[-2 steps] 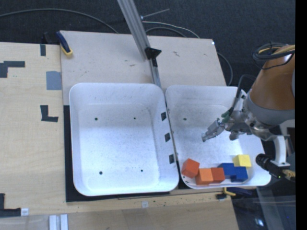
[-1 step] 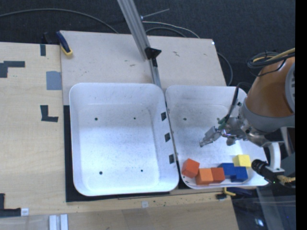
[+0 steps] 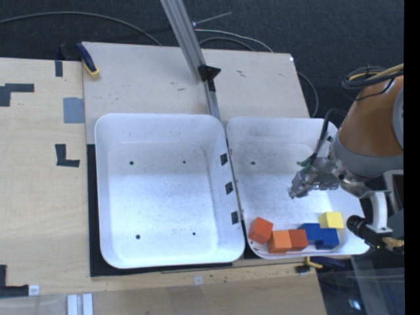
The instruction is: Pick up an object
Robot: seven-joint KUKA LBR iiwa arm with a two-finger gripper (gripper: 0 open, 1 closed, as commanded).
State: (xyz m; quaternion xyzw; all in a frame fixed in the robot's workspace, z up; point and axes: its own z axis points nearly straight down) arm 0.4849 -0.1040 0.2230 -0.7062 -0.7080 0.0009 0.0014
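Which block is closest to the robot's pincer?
The yellow block. It sits at the right end of the row, just below the pincer, while the red block and orange blocks lie farther left.

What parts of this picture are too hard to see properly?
- Gripper, camera view: small and blurry, so its grip state is unclear.
- Blue block: the yellow block sits against it and hides part of it.
- Orange blocks: packed so close that their count is unclear.
- Arm: cut off at the right.
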